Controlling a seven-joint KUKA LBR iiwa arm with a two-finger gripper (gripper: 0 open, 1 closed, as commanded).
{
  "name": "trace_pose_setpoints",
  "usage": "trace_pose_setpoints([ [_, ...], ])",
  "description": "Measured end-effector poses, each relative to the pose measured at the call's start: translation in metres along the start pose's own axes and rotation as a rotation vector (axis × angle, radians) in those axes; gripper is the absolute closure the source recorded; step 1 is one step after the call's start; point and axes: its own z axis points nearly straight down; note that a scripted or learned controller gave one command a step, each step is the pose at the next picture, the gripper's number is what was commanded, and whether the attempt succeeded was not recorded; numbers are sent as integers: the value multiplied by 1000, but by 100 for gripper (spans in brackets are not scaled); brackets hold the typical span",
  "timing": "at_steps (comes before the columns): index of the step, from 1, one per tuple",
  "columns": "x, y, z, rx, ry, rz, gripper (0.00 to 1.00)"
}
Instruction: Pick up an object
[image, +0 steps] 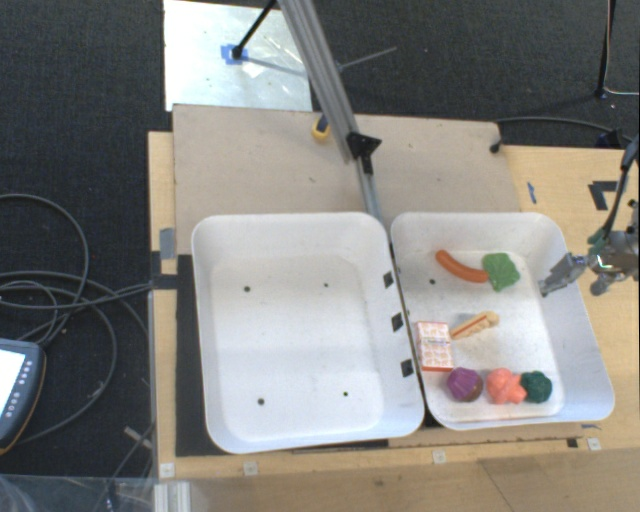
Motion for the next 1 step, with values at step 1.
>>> trace_pose_setpoints([
  [1, 0, 1, -2, -4, -1, -1, 0],
])
